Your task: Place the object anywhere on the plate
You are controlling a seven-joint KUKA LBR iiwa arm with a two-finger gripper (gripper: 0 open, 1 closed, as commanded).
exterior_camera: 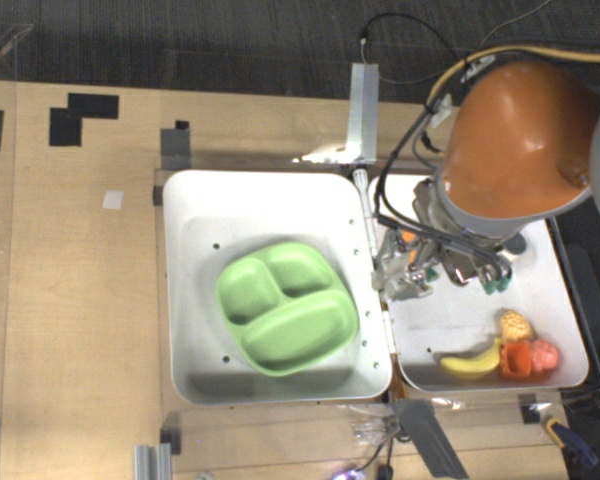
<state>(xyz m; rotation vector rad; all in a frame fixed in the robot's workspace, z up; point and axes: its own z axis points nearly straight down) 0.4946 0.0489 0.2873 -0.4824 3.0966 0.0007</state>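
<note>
Camera view, my gripper (412,276) low at right bin's (560,268) left wall, fingers' gap I cannot tell, banana (470,362) near edge, lying left-right, green plate (286,308) in left bin (195,268).

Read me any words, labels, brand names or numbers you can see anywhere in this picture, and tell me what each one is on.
None can be read.
Green plate: plain, no lettering.
White bins: no labels.
Banana and red object: no stickers visible.
Black shapes on the bench: solid blocks, not text.
</note>
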